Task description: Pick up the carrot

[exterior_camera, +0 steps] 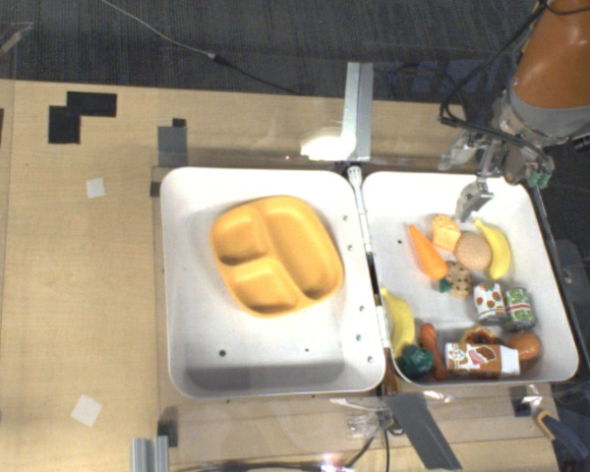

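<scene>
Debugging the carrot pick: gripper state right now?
Gripper: open or shut cannot be told; it hangs over the right bin's far edge, apart from the carrot, holding nothing visible.

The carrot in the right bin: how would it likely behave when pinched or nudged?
The carrot looks like a smooth, tapered toy, so it is probably stiff and light, though maybe slippery. Its round, slanted body could roll or pivot if pushed. The yellow block and cookie sit close, so they may shift with it. The pincer hangs just above.
</scene>
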You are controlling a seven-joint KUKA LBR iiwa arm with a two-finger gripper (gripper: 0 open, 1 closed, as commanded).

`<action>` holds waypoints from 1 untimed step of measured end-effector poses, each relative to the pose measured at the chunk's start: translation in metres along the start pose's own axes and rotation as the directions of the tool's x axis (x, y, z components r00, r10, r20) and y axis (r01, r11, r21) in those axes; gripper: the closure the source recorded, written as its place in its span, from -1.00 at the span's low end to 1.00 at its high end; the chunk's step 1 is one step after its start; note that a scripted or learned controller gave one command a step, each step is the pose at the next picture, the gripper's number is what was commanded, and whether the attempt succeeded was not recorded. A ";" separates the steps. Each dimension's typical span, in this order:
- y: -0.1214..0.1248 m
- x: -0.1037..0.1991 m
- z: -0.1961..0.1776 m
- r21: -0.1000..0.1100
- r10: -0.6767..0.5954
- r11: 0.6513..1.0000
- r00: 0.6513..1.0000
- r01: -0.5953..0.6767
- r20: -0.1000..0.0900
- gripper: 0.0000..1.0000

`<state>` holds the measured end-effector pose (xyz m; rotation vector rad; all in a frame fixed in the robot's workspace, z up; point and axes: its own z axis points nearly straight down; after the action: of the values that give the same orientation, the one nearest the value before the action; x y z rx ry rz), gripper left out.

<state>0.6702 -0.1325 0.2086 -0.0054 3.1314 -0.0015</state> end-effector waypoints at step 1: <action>0.039 0.032 0.104 -0.004 -0.192 0.981 0.981 0.192 -0.006 -1.00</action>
<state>0.6394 -0.0932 0.1045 -0.3082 3.1226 0.0029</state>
